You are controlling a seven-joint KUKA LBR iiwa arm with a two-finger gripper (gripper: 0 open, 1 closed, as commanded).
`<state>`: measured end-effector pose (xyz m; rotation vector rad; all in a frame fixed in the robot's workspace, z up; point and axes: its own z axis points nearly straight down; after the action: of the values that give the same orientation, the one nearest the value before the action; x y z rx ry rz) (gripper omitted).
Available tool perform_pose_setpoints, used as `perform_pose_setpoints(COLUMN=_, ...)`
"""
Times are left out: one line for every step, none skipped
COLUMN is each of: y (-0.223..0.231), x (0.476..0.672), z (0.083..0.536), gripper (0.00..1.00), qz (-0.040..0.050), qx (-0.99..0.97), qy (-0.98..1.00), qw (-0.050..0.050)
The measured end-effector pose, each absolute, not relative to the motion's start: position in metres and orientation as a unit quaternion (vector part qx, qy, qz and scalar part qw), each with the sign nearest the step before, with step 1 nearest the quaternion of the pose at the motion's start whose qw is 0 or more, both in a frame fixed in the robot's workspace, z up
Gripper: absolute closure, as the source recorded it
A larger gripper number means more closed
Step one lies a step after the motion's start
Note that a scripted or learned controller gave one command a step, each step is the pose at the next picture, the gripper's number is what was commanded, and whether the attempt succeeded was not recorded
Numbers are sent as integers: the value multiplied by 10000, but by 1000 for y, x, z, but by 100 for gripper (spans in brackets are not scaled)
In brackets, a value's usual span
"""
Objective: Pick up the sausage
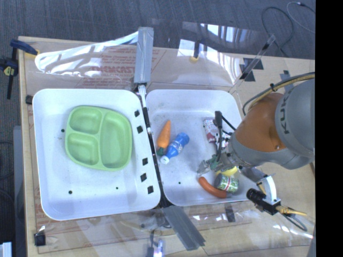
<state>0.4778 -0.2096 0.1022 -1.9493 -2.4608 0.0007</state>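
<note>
Faintly, reddish printed lettering shows on the brown cardboard sheet (pixel 102 68) under clear plastic film behind the left bin (pixel 45 197), but it is too blurred to read; white letters on the grey arm (pixel 292 127) near its orange band spell part of "KUKA". The gripper (pixel 214 162) hangs low over the right bin (pixel 187 103), close to that bin's right wall, its dark metal parts tangled with thin cables; whether it is spread or closed I cannot tell, and nothing is seen clearly caught in it. Just below it, near the bin's front right corner, lies the sausage (pixel 210 187), a short reddish-orange curved cylinder resting flat on the bin floor. A small can (pixel 227 183) with a green and red label, its print unreadable, touches the sausage's right end, and a yellow piece (pixel 230 171) sits just above the can. A small white and red packet (pixel 210 130) lies toward the right wall, farther back. Near the bin's left wall an orange carrot (pixel 164 134) lies beside a small bottle (pixel 175 146) with a blue wrap. The left bin carries a smooth pale green plastic tray (pixel 99 137) with three rounded compartments.
</note>
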Motion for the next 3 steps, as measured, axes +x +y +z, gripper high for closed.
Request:
perform_pose_setpoints(y=-210, x=478, z=102, gripper=0, qz=3, qx=-6208, qy=-7840, qw=10)
perform_pose_setpoints(y=-209, x=477, z=92, gripper=0, qz=0, qx=-5905, qy=-8071, qw=23)
perform_pose_setpoints(y=-209, x=478, z=102, gripper=100, qz=0, qx=-5885, qy=-8085, qw=15)
